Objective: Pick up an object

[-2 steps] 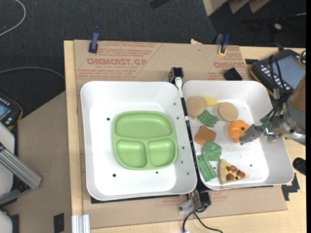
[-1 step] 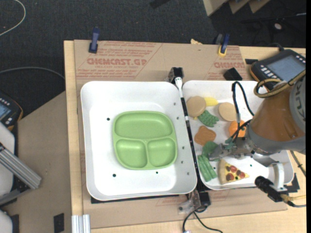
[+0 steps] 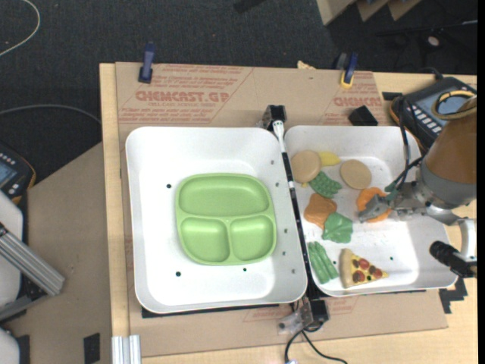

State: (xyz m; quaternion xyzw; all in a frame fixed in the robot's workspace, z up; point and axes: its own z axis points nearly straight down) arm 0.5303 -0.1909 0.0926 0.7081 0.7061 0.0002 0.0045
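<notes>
The right bin holds several toy foods. There are two tan rounds, a small yellow piece and a green leaf. Below them lie an orange chunk, a green broccoli-like piece, a green pod and a pizza slice. My gripper reaches in from the right and is down low over a small orange piece. Its tip partly covers that piece, and the grip itself is hidden.
The left bin bears a green divided plate. A black rail runs between the bins. A handheld control unit lies at the back right, with clamps on the cardboard's far edge.
</notes>
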